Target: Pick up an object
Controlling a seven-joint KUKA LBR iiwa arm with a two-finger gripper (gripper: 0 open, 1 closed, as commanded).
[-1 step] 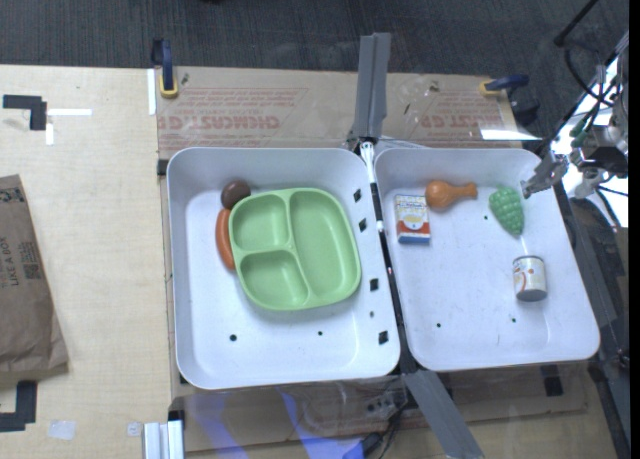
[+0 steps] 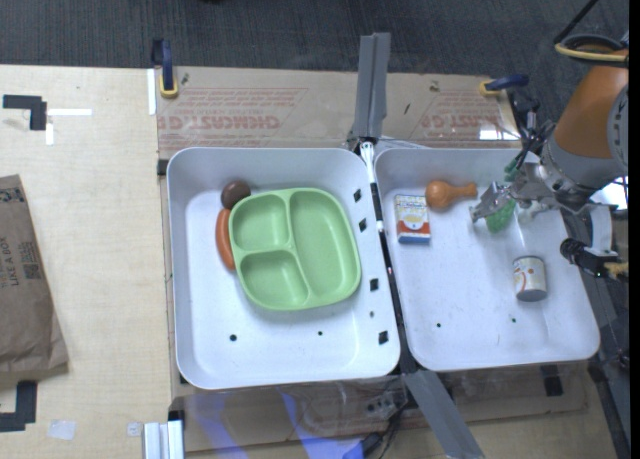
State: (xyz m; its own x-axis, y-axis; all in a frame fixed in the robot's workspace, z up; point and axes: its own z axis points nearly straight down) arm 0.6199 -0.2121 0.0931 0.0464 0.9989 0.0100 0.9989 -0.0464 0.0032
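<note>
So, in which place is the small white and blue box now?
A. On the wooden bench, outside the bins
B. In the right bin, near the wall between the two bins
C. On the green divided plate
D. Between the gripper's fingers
B: the small box lies on the floor of the right bin, close to the dividing wall, left of the orange pear-shaped thing.

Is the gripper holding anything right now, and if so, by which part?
It cannot be told. The gripper sits low in the right bin over something greenish, just right of the orange pear-shaped object, but no object clearly shows between its fingers.
</note>
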